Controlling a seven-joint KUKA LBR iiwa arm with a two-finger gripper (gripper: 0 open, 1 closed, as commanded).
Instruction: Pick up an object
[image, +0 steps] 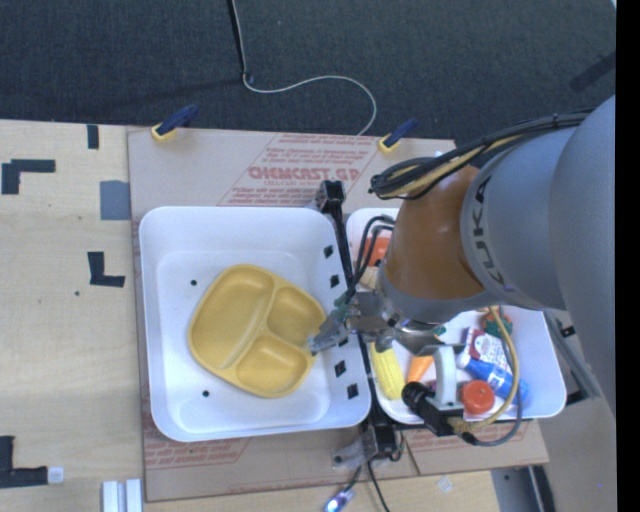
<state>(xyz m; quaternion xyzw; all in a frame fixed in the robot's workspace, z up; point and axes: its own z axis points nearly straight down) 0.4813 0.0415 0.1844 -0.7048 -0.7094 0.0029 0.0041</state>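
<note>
A yellow three-compartment plate (252, 329) is seen lying flat, face up, inside the left bin (165, 300).

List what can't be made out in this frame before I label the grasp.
- Right bin: most of its contents, covered by the arm in the camera view; just a yellow item, orange cap and a packet peek out.
- Gripper: blurred at the yellow tray rim; contact can't be judged.
- Packet print: too small to read.
- Board text: partly under the left bin.
</note>
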